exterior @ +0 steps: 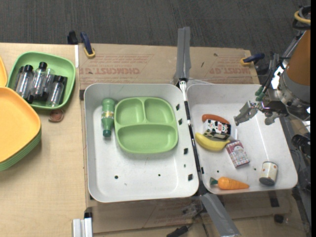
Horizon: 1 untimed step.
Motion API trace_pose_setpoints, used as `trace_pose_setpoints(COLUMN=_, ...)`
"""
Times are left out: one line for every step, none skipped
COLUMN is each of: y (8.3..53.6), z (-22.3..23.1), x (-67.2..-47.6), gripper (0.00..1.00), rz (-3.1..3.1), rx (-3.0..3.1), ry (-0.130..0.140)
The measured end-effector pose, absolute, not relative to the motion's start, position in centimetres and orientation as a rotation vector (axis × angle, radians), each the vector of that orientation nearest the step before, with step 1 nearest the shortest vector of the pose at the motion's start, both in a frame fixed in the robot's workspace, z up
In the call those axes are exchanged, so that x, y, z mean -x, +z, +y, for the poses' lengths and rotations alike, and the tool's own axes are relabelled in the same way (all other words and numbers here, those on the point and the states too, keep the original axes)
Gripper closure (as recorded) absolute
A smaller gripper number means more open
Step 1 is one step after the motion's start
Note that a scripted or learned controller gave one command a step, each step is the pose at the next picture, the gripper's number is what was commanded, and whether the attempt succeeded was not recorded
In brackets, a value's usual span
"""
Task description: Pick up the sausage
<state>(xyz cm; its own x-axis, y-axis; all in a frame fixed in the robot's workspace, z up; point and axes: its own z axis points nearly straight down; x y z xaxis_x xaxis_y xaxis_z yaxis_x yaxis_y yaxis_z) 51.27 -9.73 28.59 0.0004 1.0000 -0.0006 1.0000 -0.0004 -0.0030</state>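
The right bin (291,174) holds the sausage (216,118) near its left wall, with a banana (211,142) and carrot (232,183). The left bin (143,186) holds a green plate (146,124) and bottle (107,116). The gripper (256,111) hangs with open jaws, gripping nothing.

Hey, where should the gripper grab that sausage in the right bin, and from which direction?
Judging by its pose, grip the sausage near its right end, coming straight down. It lies flat and long, running left to right, but a small printed card sits against its near side and the banana lies just beyond that. The far side and right end look free, nearest the gripper.
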Motion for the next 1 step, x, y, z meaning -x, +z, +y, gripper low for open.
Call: trace_pose_setpoints(y=29.39, z=-9.86, x=-51.31, gripper=1.0, rz=-2.216, rx=2.223, ry=0.007)
